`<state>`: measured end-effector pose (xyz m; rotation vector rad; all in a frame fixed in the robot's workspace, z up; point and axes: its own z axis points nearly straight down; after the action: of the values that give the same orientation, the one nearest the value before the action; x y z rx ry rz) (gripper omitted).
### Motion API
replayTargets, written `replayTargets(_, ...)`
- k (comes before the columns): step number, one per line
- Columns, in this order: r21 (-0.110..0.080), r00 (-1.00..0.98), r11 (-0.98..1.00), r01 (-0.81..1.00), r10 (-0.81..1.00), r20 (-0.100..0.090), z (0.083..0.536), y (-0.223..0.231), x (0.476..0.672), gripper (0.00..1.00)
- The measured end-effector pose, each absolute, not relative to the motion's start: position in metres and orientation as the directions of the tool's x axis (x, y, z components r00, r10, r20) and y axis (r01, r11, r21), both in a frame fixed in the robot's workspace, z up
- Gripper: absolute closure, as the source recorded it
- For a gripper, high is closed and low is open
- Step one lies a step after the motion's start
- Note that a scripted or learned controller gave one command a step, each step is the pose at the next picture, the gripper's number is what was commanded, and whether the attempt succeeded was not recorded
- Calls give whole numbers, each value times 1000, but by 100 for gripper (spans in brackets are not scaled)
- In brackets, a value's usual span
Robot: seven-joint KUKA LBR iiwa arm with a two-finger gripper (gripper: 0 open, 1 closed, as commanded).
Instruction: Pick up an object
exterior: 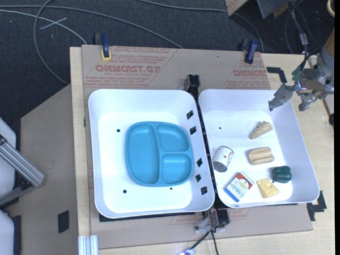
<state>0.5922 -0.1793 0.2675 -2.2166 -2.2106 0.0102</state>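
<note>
Presently: pincer (291, 96), fingers spread, nothing between them, poised over the right bin (303, 142) rim at about two o'clock.

Contents, right bin, outward from pincer: beige lump (261, 129), centre; tan block (260, 155), five o'clock of it; small can (223, 158), nine o'clock side; green piece (281, 174), yellow wedge (267, 187) and red-blue packet (238, 186), six o'clock edge.

Left bin (101, 142): blue divided plate (159, 153).

Risk, judged: lower items sit close together, so a descent there may nudge neighbours or close on none; can could roll off.
</note>
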Motion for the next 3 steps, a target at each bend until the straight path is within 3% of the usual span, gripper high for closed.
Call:
replayTargets(1,0,0,0,1000,1000,0,274,-179,594,0)
replayTargets(3,-7,0,0,1000,1000,2,169,-176,590,0)
